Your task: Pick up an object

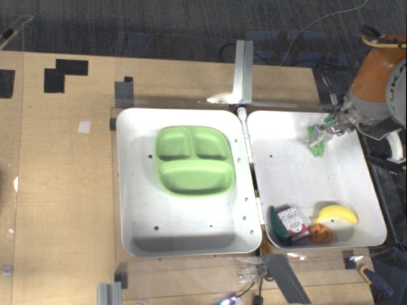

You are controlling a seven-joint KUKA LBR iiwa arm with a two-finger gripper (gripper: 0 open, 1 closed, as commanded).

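Fingers [329, 129] are hovering at the right bin's [375, 189] far corner, gripping a small green object [316, 140] that is dangling just above the floor. Banana [337, 215], snack packet [292, 220] and orange toy [322, 233] are lying well apart near the front wall; a green plate [193, 159] is sitting in the left bin [137, 221].

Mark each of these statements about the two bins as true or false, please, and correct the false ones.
1. The green divided plate lies in the left bin. True.
2. The banana lies beside the plate. False: it lies in the right bin, near its front edge.
3. The claw is over the right bin's far corner, at a small green object. True.
4. The arm reaches into the left bin. False: it is over the right bin.
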